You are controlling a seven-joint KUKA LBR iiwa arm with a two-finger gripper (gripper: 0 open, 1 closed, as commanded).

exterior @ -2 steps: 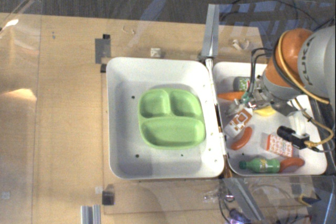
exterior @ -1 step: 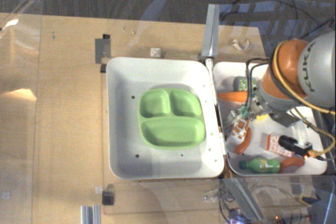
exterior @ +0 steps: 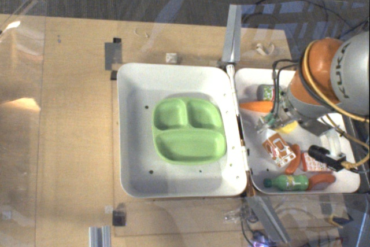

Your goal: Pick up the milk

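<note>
We see the wooden bench (exterior: pixel 63 142) carrying two shallow white bins side by side. The left bin (exterior: pixel 133 124) holds a green three-compartment plate (exterior: pixel 188 129) near its centre. The grey arm (exterior: pixel 341 75) with its orange band reaches over the right bin (exterior: pixel 253 150), its gripper (exterior: pixel 278 118) low among the clutter there; we cannot tell how its fingers stand. Just below the gripper lies the milk (exterior: pixel 279 150), a small carton with red and white print, flat on the bin floor. An orange carrot (exterior: pixel 256 106) lies just left of the gripper, a green bottle (exterior: pixel 287 183) rests along the bin's near wall, and a small green can (exterior: pixel 266 91) sits above the carrot.
</note>
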